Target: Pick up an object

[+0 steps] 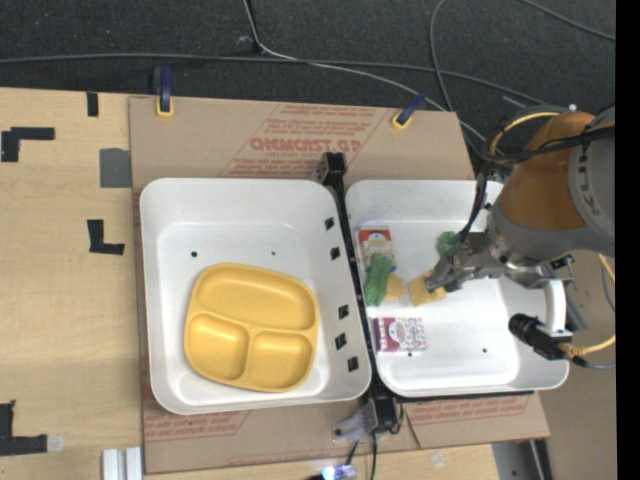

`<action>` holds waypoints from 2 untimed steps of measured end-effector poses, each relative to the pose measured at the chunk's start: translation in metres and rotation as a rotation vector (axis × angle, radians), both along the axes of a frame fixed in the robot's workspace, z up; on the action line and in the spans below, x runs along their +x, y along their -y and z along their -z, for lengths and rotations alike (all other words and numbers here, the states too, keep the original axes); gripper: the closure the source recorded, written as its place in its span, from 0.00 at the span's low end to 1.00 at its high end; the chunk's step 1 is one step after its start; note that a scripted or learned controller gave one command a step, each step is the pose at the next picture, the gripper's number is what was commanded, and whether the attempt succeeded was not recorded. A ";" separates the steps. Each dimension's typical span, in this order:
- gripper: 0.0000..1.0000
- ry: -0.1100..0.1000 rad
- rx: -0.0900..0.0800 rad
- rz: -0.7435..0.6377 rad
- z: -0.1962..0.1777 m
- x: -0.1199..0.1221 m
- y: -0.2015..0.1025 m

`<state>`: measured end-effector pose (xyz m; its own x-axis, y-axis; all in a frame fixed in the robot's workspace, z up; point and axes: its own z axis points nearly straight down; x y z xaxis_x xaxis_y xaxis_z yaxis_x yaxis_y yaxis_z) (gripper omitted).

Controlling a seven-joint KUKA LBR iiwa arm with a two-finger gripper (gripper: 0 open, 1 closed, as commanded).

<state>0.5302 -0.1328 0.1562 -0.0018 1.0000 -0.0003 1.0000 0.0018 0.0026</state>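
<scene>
Gripper (440, 278) is low in the right bin (500, 363), at about 9 o'clock from the wrist. Finger state: cannot tell, tips too small and cluttered to read. Nearest candidate is a small yellow piece (418, 290) touching or just beside the tips, on the bin floor. At its 9 o'clock lie a green item (378, 278), a red-and-white packet (374, 239) and a pink-printed packet (400, 336). The yellow piece looks light and rigid, probably smooth plastic; judged best pinched across its narrow sides. Left bin (160, 268) holds a yellow divided tray (252, 326).
</scene>
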 end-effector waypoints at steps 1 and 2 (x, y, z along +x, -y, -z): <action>1.00 0.002 -0.001 0.001 -0.053 -0.003 0.010; 1.00 0.001 -0.001 0.000 -0.096 -0.005 0.008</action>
